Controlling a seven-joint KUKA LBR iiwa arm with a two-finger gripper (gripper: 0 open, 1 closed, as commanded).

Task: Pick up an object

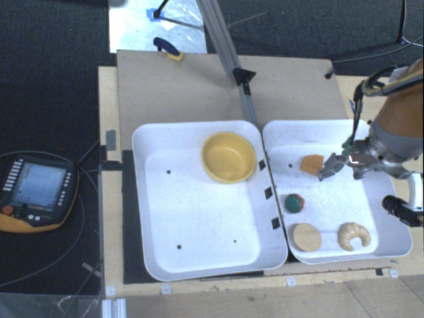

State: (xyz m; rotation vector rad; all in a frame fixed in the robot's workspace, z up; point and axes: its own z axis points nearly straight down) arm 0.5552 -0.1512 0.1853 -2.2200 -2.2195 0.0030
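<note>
Yellow bowl (pixel 229 156), white bins (pixel 199 260)

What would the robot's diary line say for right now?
gripper: over right bin, beside orange piece | nothing held | croissant, round biscuit, green ball untouched | yellow bowl: left bin

Dark grey carpeted floor (pixel 53 58) is surrounding a pale wooden bench (pixel 199 85). A yellow-and-grey handheld control pendant with a lit screen (pixel 34 191) is lying on the floor at left, cable trailing. A slanted grey metal pole (pixel 222 35) is crossing the bench top. A bright reflective patch (pixel 142 18) is glaring beyond the bench.
</note>
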